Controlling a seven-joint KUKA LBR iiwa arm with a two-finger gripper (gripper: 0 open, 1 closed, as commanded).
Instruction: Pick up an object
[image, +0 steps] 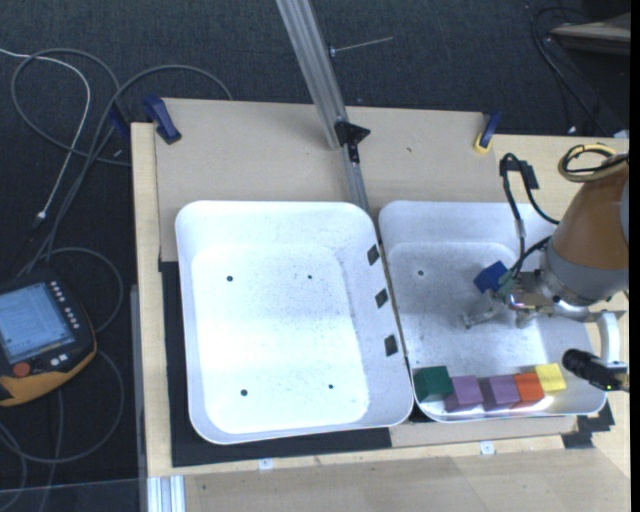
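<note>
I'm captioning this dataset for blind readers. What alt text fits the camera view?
A grey robot arm with an orange band reaches from the right into the right white bin, its gripper low over the bin floor beside a blue block. Green, purple, orange and yellow blocks line that bin's near edge; the left white bin sits alongside.

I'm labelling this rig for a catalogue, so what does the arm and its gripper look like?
The arm is a rounded grey body with a broad orange band above the wrist. Black cables loop along it, with a yellowish coil near the top. The gripper is pale metallic grey and slim, with a small blue part mounted just above it.
</note>
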